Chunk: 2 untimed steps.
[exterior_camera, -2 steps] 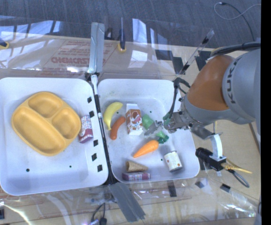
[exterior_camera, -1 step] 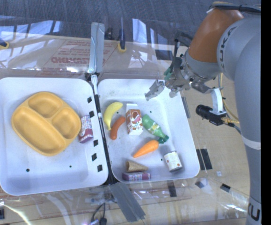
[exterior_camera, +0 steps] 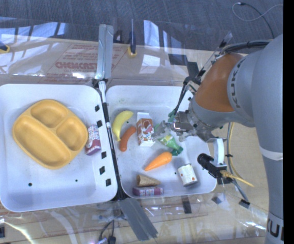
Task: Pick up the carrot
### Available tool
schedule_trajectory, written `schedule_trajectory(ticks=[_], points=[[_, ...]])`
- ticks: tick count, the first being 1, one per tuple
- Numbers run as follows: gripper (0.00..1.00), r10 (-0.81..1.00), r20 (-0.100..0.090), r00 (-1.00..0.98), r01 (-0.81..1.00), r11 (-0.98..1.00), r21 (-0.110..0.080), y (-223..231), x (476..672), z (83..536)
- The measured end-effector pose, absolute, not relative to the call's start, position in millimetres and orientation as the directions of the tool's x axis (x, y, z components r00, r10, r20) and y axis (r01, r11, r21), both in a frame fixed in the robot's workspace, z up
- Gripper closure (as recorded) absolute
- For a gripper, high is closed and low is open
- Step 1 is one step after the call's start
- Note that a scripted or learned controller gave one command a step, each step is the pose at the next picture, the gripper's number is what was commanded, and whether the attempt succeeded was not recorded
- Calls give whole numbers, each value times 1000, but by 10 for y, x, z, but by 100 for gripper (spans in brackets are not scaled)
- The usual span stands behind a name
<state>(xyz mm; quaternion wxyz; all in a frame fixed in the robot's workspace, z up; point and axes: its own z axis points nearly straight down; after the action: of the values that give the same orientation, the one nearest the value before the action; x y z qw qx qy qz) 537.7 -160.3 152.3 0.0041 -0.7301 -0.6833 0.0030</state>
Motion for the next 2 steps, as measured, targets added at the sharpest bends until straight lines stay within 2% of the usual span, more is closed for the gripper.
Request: schedule_trajectory(ticks=[1, 2], points=[[0, 998, 2, 59, 998, -59, -7, -1896, 4971, 885], [100, 999, 2, 53, 999, -53, -12, -1896, 4972, 953]])
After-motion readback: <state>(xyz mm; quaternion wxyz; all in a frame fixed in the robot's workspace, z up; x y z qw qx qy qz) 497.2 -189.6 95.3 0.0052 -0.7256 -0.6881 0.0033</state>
